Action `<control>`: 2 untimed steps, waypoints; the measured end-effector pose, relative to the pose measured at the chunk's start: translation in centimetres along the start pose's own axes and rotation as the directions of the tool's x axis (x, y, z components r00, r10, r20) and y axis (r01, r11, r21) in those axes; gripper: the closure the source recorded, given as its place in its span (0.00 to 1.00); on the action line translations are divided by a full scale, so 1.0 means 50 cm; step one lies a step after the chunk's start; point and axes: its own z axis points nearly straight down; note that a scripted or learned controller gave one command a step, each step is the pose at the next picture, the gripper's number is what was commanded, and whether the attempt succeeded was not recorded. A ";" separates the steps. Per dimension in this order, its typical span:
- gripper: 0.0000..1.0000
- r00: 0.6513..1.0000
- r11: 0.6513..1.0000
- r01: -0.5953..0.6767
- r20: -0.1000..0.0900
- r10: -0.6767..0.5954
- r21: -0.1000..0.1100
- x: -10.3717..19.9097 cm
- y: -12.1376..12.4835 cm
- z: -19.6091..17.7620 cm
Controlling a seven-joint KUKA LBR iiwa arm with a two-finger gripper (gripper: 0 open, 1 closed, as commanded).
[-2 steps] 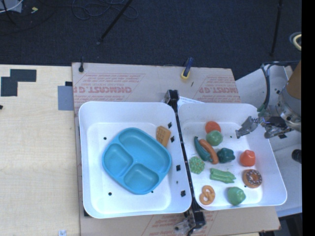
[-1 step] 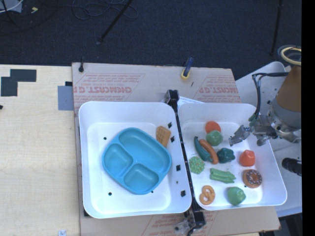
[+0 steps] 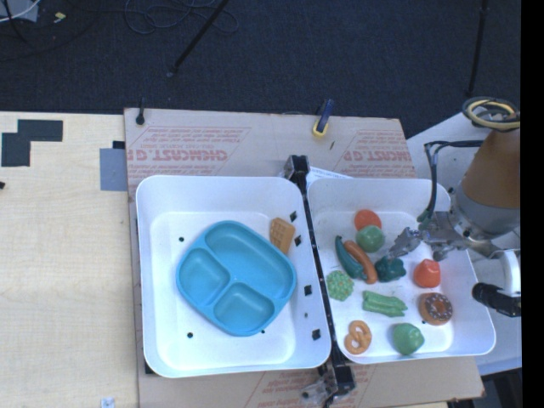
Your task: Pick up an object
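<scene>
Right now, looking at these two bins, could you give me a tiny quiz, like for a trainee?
1. True or false: the blue plate lies in the left bin.
2. Which lies nearest the camera-side rim of the right bin? A) the pretzel B) the orange ball C) the red cup
3. Fill in: the claw hovers over the ____ bin.

Key: 1 true; 2 A; 3 right.

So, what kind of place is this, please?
Probably a robotics lab bench: two white bins taped on cardboard, plastic toy food beside a blue plate, loose cables on dark carpet, and a robot arm.
</scene>
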 end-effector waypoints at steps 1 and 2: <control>0.00 1.000 1.000 0.002 0.000 -0.002 -0.004 0.003 -0.018 0.103; 0.00 1.000 1.000 -0.003 0.000 0.003 -0.002 0.005 -0.019 0.125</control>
